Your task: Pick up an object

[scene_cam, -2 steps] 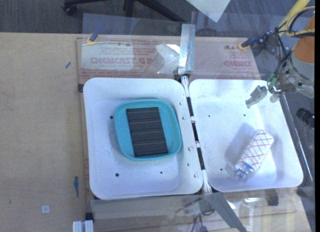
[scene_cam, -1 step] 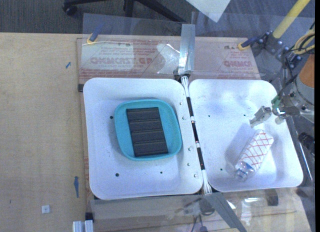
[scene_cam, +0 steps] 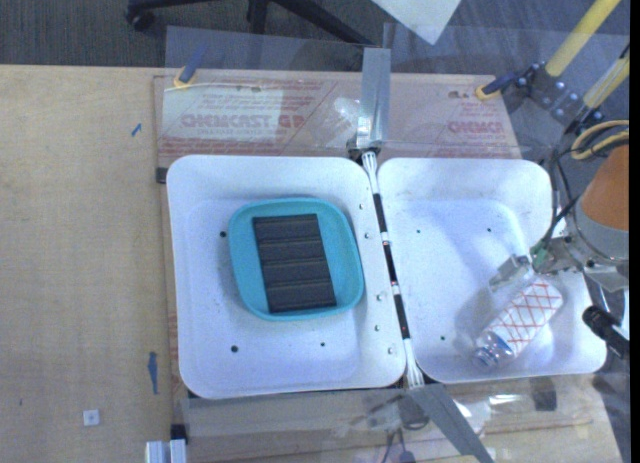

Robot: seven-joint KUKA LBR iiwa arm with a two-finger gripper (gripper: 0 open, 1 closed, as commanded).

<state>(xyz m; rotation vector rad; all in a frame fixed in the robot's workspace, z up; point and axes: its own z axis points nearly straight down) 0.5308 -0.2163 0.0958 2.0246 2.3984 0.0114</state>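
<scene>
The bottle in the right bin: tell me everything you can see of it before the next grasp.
The bottle is small and looks like clear plastic, with a white label crossed by a red lattice. It lies on its side, tilted, its cap end toward the bin's near edge and its other end up toward the claw. It rests on the floor of the right bin, near the bin's right corner. Whether the claw touches it cannot be told.

The wooden bench (scene_cam: pixel 80 251) bears two white bins, left bin (scene_cam: pixel 200 351) touching right bin (scene_cam: pixel 440 191).
</scene>
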